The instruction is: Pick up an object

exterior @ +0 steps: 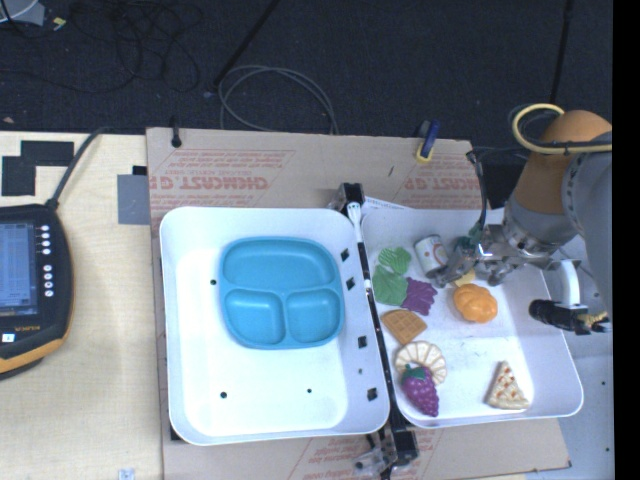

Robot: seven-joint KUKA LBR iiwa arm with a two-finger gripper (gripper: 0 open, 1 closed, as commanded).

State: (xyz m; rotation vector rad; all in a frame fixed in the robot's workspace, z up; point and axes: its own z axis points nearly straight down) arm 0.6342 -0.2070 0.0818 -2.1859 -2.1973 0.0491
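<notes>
The right bin (560, 388) holds several toy foods: two green leafy pieces (390, 276), a purple piece (419, 296), an orange fruit (475, 304), a brown waffle-like square (403, 325), a round pastry (420, 354), purple grapes (423, 392) and a pizza slice (507, 387). My gripper (446, 258) is low in the bin's upper middle, just right of the green pieces and up-left of the orange fruit. I see nothing clearly held in it.
The left bin (190, 368) holds a blue three-compartment tray (281, 293). The grey arm with its orange band (560, 168) reaches in over the right bin's far right corner. A tablet-like pendant (25, 278) lies at the bench's left. Cables lie behind the bins.
</notes>
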